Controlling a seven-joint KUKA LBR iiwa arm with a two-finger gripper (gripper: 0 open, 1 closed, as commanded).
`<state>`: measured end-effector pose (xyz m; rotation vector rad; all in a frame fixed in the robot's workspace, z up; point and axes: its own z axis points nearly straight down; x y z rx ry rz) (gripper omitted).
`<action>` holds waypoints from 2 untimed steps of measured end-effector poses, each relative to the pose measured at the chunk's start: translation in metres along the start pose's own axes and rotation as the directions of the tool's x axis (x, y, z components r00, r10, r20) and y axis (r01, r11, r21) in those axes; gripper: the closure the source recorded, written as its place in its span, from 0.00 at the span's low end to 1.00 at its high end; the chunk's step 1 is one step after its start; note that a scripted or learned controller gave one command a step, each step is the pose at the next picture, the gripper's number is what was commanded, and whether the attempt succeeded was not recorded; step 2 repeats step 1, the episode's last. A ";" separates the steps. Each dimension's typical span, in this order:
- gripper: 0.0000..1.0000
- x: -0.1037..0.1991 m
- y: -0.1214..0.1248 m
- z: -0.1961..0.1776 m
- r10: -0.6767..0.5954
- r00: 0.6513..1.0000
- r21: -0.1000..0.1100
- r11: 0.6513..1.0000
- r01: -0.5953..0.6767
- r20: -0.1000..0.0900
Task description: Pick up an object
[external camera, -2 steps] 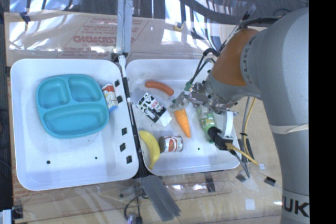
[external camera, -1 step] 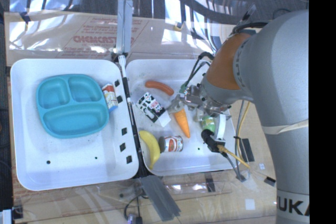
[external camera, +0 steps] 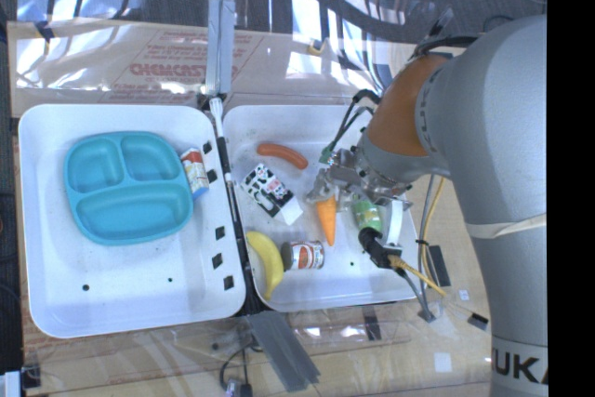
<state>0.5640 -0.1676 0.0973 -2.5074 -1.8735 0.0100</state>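
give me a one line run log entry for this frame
arm: over right bin | gripper: above carrot, grasp unconfirmed | nearby: sausage, can, banana | left bin: blue tray

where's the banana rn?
In the camera view, the banana lies in the right bin, at its lower left corner against the divider, just left of the small can and below the black-and-white carton.

Fixed overhead camera, slanted down, both bins (external camera: 37, 200)
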 end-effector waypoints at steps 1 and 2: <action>1.00 0.100 0.041 -0.099 0.044 0.999 -0.009 0.999 -0.044 0.001; 1.00 0.100 0.041 -0.099 0.044 0.999 -0.009 0.999 -0.044 0.001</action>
